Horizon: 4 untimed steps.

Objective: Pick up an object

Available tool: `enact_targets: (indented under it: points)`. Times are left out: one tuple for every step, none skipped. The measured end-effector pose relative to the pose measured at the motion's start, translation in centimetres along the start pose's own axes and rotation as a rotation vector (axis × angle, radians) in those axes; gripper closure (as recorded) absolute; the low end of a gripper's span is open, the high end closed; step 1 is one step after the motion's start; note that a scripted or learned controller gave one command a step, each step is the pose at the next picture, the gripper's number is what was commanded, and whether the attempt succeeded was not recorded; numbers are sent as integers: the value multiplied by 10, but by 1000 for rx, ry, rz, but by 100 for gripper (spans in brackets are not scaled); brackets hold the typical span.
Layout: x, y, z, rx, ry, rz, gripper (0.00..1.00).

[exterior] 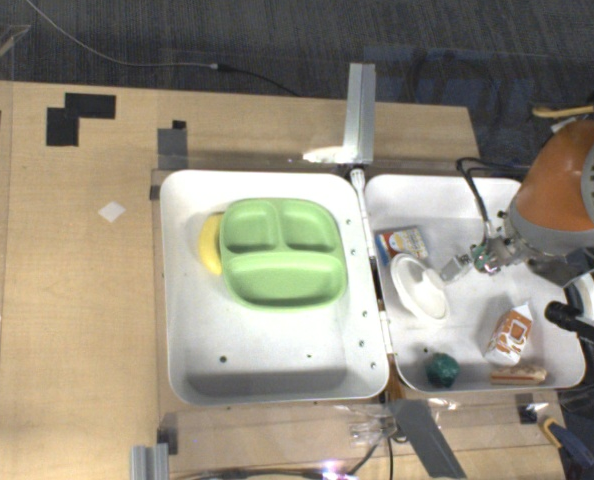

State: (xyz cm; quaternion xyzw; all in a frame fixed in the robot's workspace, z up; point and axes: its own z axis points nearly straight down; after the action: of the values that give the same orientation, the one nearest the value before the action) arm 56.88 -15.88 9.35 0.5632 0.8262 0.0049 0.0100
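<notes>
White bowl, item nearest the gripper: small, plain, glossy, tipped on its side with the hollow facing up and left; lies in the left half of the right bin, close beside the central divider; no markings visible

Gripper: just right of the bowl's upper rim, low over the bin floor, metallic, reaching in from the grey arm with orange band; nothing seen between the fingers; whether they are parted or closed cannot be told at this size

Small packet: flat, blue, red and white print, just above the bowl near the divider; lettering too small to read

Green ball: dark green, round, near the front wall of the right bin, below the bowl

Orange and white carton: tilted, right of the ball; printed design, text illegible

Brown stick-like piece: lying flat just below the carton, along the front wall

Left bin: holds a green divided tray, three compartments, in its upper half; yellow object partly hidden beneath the tray's left edge, possibly a banana
</notes>
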Motion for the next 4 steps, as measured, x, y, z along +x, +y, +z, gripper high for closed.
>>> enact_targets:
  points:
    - [-21, -79, -94, 13, 6, -139, 0]
    - [-16, -90, 4, 9, 4, -169, 0]
    - [-18, -87, -10, 0, -7, -168, 100]
    - [-18, -87, -10, 0, -7, -168, 0]
